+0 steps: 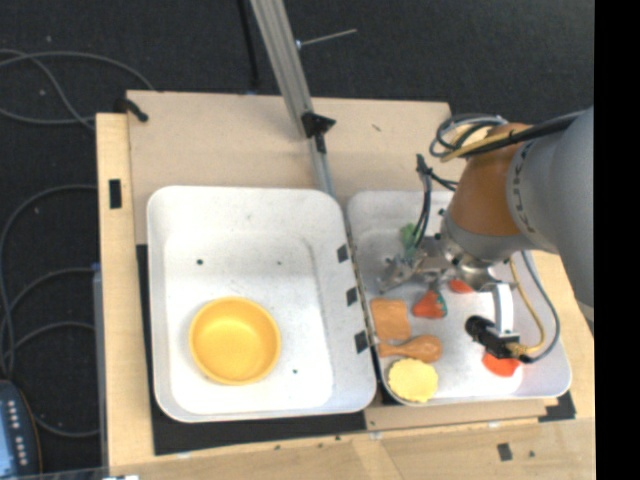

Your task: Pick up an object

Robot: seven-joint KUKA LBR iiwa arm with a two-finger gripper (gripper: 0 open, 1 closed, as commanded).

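My gripper (425, 283) hangs low in the right bin (375, 218), below the orange band of the arm. A small red piece (430, 306) lies right at its tip. Close by to the lower left lie a tan block (391, 319), a brown drumstick-shaped toy (412, 348) and a pale yellow round piece (412, 379). A green item (409, 234) peeks out beside the wrist. Further right lie an orange-red piece (500, 365) and another red bit (461, 287). The wrist hides part of the bin floor.
The left bin (250, 218) holds a yellow bowl (235, 340) at its lower left. A metal pole (290, 68) slants up from between the bins. Black clips (352, 293) sit on the divide between the bins. Cables (535, 318) trail along the arm at the right.
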